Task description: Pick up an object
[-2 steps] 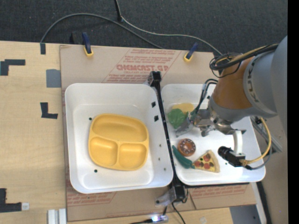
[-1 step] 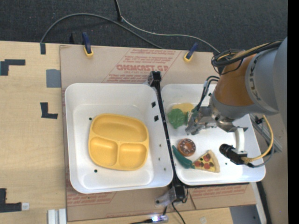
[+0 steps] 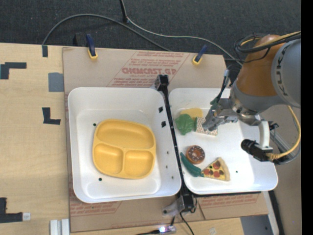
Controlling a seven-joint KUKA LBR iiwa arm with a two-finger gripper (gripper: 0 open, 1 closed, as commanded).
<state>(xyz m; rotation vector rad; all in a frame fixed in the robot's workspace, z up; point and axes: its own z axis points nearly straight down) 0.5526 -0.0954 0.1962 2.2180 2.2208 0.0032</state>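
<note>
Toy food pieces sit clustered in the left half of the right bin [image 3: 254, 182], leaving you bare white floor along its right side and near edge. Green leafy piece [image 3: 185, 124] lies close to the divider wall between the bins, touching a yellow piece [image 3: 192, 113] behind it and a small speckled slab [image 3: 202, 126] on its right. Gripper [image 3: 211, 123] hangs over that slab's right edge; jaw state cannot be told from this angle, and nothing is visibly between them. Nearer the front you have a chocolate donut [image 3: 195, 153], a dark green pod [image 3: 190, 166] with its long axis running diagonally from the divider toward the front, and a pizza slice [image 3: 216, 170] whose tip points away from the front wall, crust toward the bin's near right. Left bin [image 3: 78, 146] holds one yellow divided tray [image 3: 124, 148], roughly centred, with open floor all round it.
</note>
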